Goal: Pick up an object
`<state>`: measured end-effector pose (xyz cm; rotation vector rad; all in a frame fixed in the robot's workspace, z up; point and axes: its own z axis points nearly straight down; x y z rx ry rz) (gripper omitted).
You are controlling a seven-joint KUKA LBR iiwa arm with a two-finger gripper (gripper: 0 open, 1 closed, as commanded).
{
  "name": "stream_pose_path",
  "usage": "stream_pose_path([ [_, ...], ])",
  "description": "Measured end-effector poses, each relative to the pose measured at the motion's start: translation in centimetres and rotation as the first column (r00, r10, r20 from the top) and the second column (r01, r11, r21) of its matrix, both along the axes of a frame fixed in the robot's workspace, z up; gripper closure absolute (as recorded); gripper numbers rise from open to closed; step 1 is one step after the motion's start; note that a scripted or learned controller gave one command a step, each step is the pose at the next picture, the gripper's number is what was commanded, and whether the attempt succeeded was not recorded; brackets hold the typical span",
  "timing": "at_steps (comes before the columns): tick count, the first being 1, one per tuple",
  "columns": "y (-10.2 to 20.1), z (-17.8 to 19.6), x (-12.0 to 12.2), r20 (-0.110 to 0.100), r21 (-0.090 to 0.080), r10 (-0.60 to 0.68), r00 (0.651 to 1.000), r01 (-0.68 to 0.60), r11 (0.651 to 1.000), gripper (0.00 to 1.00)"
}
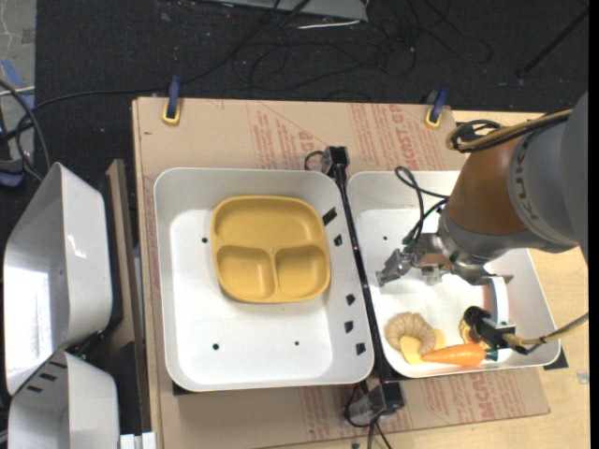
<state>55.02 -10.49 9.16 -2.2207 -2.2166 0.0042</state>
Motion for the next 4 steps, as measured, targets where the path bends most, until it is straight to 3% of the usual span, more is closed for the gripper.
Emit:
stream_pose_path([
  [1,0.0,1.3,0.1,0.004,-0.001,-0.001,1.0,0.001,1.0,1.0],
  [3,-1.1,13.3,0.3,0.01,-0.003,0.004,1.0,-0.004,1.0,1.0],
  [4,-1.1,15.0,0.4,0.007,-0.002,0.005,1.0,-0.005,1.0,1.0],
])
